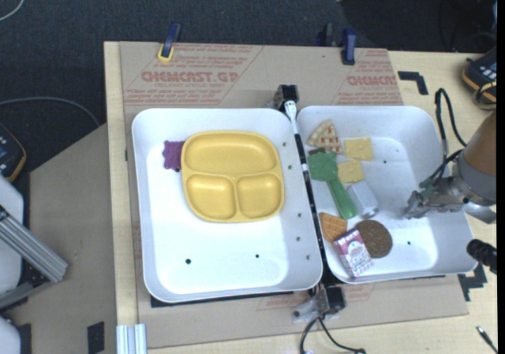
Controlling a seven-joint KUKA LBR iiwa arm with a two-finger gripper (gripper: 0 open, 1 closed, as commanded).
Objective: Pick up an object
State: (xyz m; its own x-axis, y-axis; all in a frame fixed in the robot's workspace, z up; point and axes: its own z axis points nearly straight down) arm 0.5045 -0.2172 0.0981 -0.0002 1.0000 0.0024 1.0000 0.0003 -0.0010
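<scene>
Over the right bin hangs the gripper, beside toys

arm: grey, orange band | gripper: grey metal | cable: black

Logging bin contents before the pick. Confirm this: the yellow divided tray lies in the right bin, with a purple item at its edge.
Wrong on the bin. The camera view shows the yellow divided tray in the left bin, not the right. The purple item does lie at its edge.
</scene>
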